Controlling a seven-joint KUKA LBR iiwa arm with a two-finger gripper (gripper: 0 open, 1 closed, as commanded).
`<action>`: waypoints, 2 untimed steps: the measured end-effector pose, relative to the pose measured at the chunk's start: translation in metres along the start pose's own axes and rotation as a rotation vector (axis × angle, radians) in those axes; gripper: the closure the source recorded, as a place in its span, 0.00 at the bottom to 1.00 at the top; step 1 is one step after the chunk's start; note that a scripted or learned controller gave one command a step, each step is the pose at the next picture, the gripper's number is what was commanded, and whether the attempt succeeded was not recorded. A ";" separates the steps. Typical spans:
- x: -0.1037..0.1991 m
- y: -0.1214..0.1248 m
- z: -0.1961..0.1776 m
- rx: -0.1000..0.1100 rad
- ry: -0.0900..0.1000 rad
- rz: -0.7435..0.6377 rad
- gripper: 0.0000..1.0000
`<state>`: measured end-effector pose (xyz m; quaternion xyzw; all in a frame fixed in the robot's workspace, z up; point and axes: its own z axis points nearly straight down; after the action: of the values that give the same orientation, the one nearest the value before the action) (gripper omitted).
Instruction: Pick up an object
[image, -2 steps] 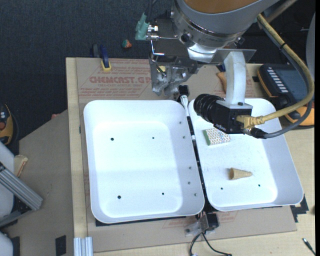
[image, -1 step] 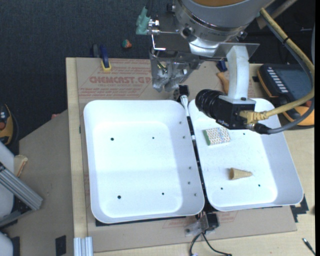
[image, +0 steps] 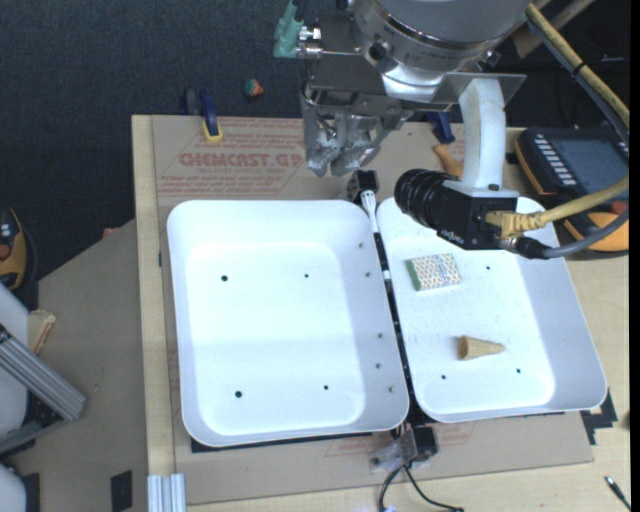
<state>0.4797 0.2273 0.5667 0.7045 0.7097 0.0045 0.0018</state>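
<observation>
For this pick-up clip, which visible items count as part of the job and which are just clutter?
Job:
- patterned square pad, right bin
- tan cone, right bin
- pincer, above the bench behind the bins

Lying about:
- blue clamp at the board's far edge
- small coloured bit on the dark floor
- handheld controller, far right

The bench (image: 120, 330) carries a brown board (image: 240, 160) (red lettering printed across its far part), held at the far edge by a blue-and-yellow clamp (image: 209, 116). Two white bins lie on the board side by side, touching: the left bin (image: 270, 320) and the right bin (image: 545, 340).
</observation>
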 end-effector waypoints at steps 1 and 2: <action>0.001 0.000 -0.011 -0.003 0.002 -0.001 1.00; 0.002 0.001 -0.021 -0.005 0.003 -0.003 1.00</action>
<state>0.4800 0.2291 0.5876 0.7034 0.7108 0.0075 0.0026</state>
